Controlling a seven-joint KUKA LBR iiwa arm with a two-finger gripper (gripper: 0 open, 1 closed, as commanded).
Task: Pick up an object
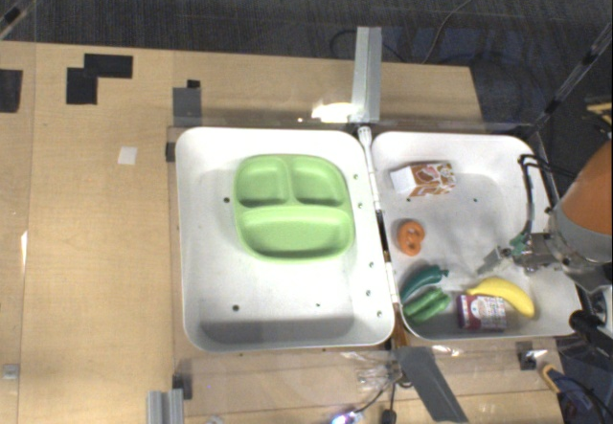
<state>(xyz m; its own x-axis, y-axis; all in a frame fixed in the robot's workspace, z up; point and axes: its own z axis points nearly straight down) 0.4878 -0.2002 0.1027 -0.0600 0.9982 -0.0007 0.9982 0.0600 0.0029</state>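
**A:** Read me the count, item by item.

**B:** You have two white bins: the left bin (196, 221) and the right bin (479, 146), side by side on the wooden bench (86, 250). In the left bin, one green divided plate (292, 205), three compartments, sitting toward the far half. In the right bin, six objects. One small printed packet (423, 179), white with brown-red markings, at the far left. One small orange fruit (411, 235) just near of it, by the left wall. Two green pieces (425, 293), pepper-like, lying together at the near left corner, touching or nearly so. One dark jar with a maroon label (482, 312), on its side, right of the green pieces. One yellow banana (505, 294), lying against the jar's far right side.

**A:** And the gripper?

**B:** You see the gripper (512, 255) at the right side of the right bin, low over the floor just far of the banana. It reaches in from the arm (589, 216), whose orange band shows at the right edge. You cannot tell how far the fingers are spread; the tip is small, dark and teal-tinted. Nothing is visibly between them. Whether it touches the banana, you cannot tell.

**A:** Anything cut off or unclear?

**B:** The arm is cut by the right edge. The packet's print is too small to read. The jar's label is blurred.
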